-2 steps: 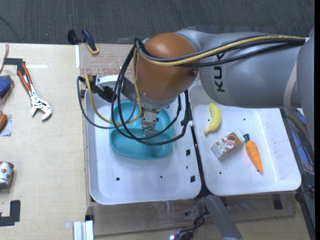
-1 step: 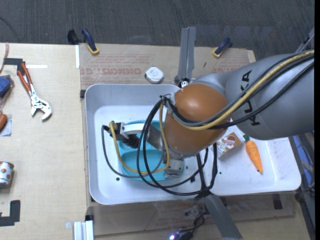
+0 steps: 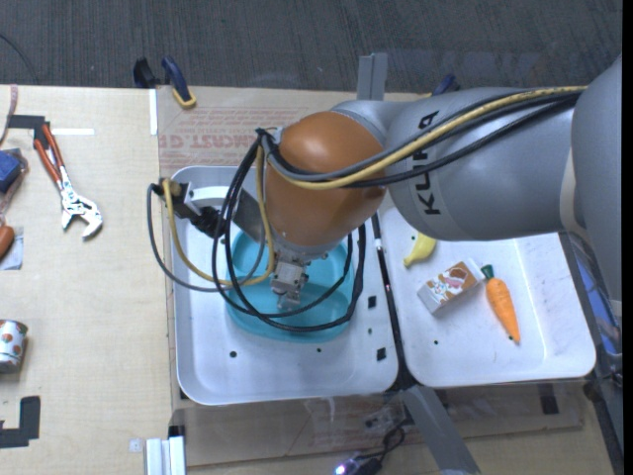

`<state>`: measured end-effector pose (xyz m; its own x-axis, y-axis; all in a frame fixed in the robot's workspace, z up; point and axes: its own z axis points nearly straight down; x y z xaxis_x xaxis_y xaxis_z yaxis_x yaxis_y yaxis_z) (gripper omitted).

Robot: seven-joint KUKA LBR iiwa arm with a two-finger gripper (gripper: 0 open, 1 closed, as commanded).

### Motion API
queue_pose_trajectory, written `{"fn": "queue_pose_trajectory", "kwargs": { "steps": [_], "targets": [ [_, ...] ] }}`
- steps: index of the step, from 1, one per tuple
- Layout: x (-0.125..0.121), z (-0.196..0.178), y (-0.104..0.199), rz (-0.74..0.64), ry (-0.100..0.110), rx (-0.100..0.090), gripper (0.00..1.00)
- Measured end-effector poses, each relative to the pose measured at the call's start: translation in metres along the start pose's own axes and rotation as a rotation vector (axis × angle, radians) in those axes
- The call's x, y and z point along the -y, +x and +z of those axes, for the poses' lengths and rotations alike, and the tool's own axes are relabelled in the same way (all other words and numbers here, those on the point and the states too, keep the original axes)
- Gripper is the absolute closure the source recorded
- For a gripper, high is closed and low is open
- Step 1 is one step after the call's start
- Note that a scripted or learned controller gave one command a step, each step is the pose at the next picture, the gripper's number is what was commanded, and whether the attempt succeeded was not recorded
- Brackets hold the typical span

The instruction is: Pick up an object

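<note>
One blue bowl (image 3: 247, 305) sits under the gripper (image 3: 290, 287), jaw state indiscernible; right of it lie one banana (image 3: 421, 249), one carton (image 3: 450, 287), one carrot (image 3: 503, 308).

We count two white bins (image 3: 297, 389), one blue bowl (image 3: 336, 310), one carrot (image 3: 503, 307), one small carton (image 3: 450, 287), and perhaps one banana (image 3: 420, 249), mostly hidden.

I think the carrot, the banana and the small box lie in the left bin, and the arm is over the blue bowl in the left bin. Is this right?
Not quite. The carrot, the banana and the small box lie in the right bin, as the camera view shows. The rest holds: the arm is over the blue bowl in the left bin.
</note>
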<state>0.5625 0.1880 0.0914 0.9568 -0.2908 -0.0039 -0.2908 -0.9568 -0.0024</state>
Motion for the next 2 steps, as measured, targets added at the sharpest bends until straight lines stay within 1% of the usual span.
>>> {"fn": "queue_pose_trajectory", "kwargs": {
  "steps": [1, 2],
  "targets": [
    [0.034, -0.165, 0.000, 0.027, 0.001, -0.001, 1.00],
    [-0.077, -0.126, 0.000, -0.008, -0.001, 0.001, 1.00]
  ]
}}
